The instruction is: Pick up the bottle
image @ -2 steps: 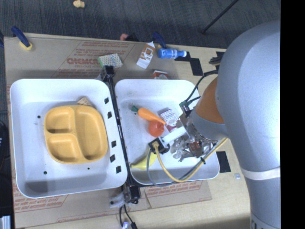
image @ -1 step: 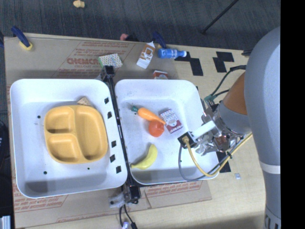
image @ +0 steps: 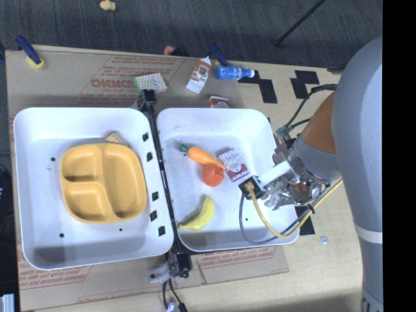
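Blue bottle (image: 233, 73) lies on bench at upper centre of frame, outside bins, above right bin (image: 260, 125). Gripper (image: 276, 194) hangs over right bin's right edge, centre-right; its state cannot be told.

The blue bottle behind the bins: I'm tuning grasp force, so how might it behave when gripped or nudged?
The blue bottle lies on its side on the bench, so a nudge would probably roll it. It looks small and plastic, likely light, perhaps smooth enough to slip. The gripper is at the right bin's edge, apart from it.
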Action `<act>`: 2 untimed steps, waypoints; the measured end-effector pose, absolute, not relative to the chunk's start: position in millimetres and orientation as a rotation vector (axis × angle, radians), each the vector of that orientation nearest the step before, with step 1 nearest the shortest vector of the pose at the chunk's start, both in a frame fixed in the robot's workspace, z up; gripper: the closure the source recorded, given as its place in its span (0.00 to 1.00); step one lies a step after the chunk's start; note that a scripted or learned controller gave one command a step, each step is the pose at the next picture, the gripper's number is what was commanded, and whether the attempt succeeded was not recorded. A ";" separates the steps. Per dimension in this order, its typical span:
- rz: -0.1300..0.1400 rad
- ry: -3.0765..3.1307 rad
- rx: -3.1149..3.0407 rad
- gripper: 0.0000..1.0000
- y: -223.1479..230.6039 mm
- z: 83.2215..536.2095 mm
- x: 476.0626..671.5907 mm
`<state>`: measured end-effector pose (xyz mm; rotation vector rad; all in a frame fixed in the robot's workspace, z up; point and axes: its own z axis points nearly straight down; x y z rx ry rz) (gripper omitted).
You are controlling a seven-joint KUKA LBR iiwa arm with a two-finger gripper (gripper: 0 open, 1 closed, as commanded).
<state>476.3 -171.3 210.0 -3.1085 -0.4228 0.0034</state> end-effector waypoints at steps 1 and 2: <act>0.005 -0.386 -3.113 1.00 -121.7 234.1 476.3; 0.007 -0.415 -3.108 1.00 -176.0 216.9 475.7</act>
